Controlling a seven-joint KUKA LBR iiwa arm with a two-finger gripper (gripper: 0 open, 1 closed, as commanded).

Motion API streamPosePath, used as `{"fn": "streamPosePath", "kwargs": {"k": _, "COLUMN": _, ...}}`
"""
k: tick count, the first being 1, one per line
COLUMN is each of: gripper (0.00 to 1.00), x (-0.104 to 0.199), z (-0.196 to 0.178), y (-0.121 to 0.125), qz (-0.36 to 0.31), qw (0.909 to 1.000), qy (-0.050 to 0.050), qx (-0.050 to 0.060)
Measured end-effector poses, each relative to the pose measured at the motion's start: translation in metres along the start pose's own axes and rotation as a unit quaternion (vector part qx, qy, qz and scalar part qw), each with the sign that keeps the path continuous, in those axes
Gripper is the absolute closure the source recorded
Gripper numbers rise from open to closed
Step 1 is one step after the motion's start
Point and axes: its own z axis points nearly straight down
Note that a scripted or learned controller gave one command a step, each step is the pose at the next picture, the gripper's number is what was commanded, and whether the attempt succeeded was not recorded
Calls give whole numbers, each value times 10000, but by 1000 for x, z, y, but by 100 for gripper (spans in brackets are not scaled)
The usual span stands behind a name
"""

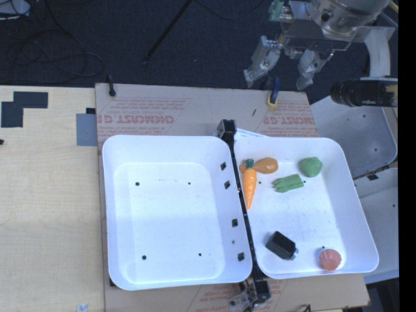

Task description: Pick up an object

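**benchwatcher:** So here's your setup. You've got a pale wood bench (45,200) with a brown cardboard sheet (169,112) on it, printed lettering upside down from this angle. The two white bins sit on that sheet, side by side, touching along a black clip strip (237,194). The left bin (114,174) has a few small dark dots on its floor. Behind the bench the floor is dark, with cables (58,38) trailing across it.

**pickbot_fan:** And the stuff to grab?

**benchwatcher:** All in your right bin (354,194). An orange carrot (249,186) lies along the divider wall, an orange rounded piece (266,166) just beside its top. A green long piece (288,183) sits near the middle, a green rounded one (311,166) up by the far right. A black block (281,245) and a pinkish-red ball (329,259) are at the near end.

**pickbot_fan:** Gripper?

**benchwatcher:** Your gripper (284,69) hangs high beyond the bins' far edge, fingers spread wide, nothing between them. A small yellow and blue clamp (273,96) sits on the cardboard edge below it.
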Motion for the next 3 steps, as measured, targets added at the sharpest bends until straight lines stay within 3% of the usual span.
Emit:
{"fn": "streamPosePath", "kwargs": {"k": 1, "gripper": 100, "x": -2, "z": -6, "y": 0, "qz": 5, "qw": 10000, "qy": -19, "qx": 46}}
{"fn": "streamPosePath", "kwargs": {"k": 2, "gripper": 100, "x": 60, "z": -3, "y": -38, "qz": 6, "qw": 10000, "qy": -7, "qx": 42}}
{"fn": "streamPosePath", "kwargs": {"k": 3, "gripper": 100, "x": 58, "z": -12, "y": -36, "qz": 1, "qw": 10000, "qy": -20, "qx": 53}}
